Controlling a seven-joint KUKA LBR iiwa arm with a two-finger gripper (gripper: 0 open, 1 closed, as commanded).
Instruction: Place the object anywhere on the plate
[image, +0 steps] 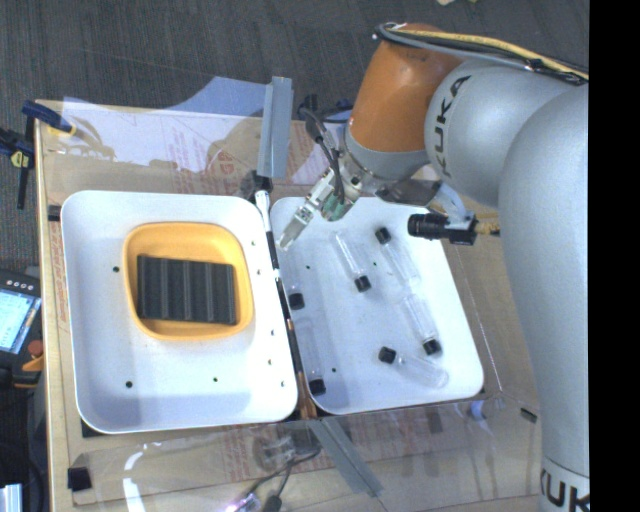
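Note:
A yellow plate (186, 237) lies in the left white bin (100, 380). A dark ridged block (188, 289) rests flat on the plate's middle. My gripper (297, 224) hangs over the far left corner of the right bin (455, 300), close to the wall between the two bins. I see nothing held in it. Several clear tubes with black caps lie in the right bin: one (352, 262) just right of the gripper, another (416, 318) further toward the front right, and a third (412, 368) near the front edge.
The grey arm with its orange band (400, 90) reaches in from the upper right and covers the right bin's far right corner. A grey bar (274, 125) stands behind the bins. A small screen device (18, 315) sits at the left edge.

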